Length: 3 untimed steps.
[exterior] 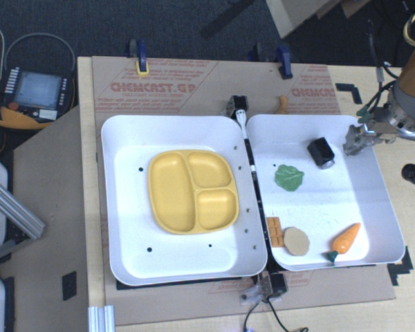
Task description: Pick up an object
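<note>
Gripper sits at the far right rim of the right bin, reaching in from the right; nothing visible between its fingers, and how far they're spread I can't tell from this angle. Everything below is located off the right bin. Black block in its upper middle, just left of the gripper, close but apart. Green leafy piece left of and a bit nearer than the block, roughly bin centre-left. Carrot near the bin's near right corner, lying tilted, green top toward the near edge. Round tan disc at the near left, left of the carrot and apart from it. Brown wafer-like piece just beside the disc, against the bin's left wall; contact between the two unclear. Left bin butts up against the right bin's left side and holds a yellow three-compartment plate, centred. All loose items rest on the bin floor.
</note>
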Tool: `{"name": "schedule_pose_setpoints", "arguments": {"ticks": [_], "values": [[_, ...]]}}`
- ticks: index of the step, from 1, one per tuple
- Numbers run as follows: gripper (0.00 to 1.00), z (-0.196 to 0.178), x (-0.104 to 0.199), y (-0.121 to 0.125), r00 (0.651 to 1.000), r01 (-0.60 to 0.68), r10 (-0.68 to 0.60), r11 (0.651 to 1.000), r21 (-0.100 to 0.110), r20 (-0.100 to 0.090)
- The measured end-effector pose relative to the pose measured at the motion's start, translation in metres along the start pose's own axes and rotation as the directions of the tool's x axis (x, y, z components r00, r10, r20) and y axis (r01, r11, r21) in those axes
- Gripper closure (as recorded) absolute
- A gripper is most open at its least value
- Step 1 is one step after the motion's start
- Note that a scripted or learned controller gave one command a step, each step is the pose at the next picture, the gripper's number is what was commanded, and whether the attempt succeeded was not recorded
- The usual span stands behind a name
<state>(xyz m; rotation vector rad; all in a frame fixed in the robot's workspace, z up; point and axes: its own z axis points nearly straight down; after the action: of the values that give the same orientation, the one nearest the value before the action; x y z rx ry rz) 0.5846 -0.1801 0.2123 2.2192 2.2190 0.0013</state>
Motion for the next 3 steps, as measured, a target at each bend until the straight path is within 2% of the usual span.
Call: {"name": "schedule_pose_setpoints", "arguments": {"ticks": [1, 2, 3], "values": [[1.00, -0.020, 0.000, 0.001, 1.000, 0.001, -0.001, 1.000, -0.001, 0.000], [1.00, -0.010, 0.056, -0.008, 1.000, 0.002, -0.002, 1.000, 0.005, -0.003], [1.00, -0.021, 0.106, -0.017, 1.000, 0.002, -0.002, 1.000, 0.005, -0.003]]}}
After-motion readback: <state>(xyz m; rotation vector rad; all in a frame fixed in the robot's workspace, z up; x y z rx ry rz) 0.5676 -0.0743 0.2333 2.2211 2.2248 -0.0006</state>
